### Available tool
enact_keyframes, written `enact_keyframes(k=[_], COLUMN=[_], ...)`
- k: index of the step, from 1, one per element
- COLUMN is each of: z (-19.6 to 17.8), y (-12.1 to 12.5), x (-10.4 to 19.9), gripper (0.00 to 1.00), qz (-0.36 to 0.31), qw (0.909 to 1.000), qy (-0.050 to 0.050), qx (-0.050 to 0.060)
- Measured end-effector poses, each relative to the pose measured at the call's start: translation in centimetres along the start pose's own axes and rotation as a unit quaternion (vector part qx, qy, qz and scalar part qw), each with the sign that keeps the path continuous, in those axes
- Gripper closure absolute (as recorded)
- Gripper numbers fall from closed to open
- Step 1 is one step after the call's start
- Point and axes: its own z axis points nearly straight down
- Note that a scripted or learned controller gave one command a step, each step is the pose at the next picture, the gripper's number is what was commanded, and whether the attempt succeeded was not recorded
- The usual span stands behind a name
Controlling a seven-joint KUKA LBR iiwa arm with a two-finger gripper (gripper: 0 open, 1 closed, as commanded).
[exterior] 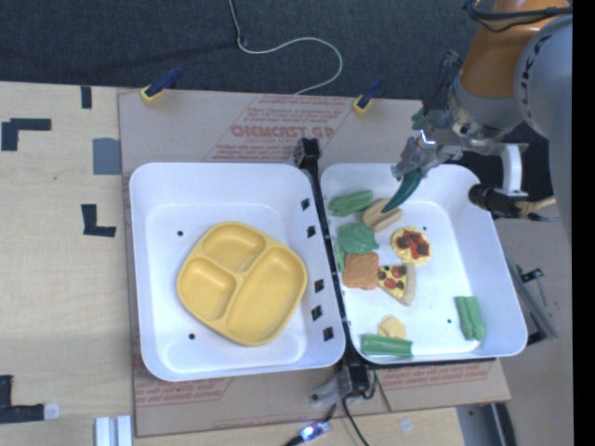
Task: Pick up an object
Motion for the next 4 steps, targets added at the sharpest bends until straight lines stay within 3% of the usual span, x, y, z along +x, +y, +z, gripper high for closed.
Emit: enact_keyframes(k=[1, 2, 3, 4], z=[0.6, 0.7, 0.7, -0.9], y=[-3.1, -4.3, -6.4, -5.9], x=[5.3, 9.9, 12.1, 11.3], gripper=[1.0, 1.0, 1.0, 1.0], qz=[-0.002, -0.002, -0.001, 0.0], qw=[1.0, 1.0, 1.0, 1.0], qy=[0.001, 0.001, 0.0, 0.0], qx=[0.003, 0.002, 0.003, 0.001])
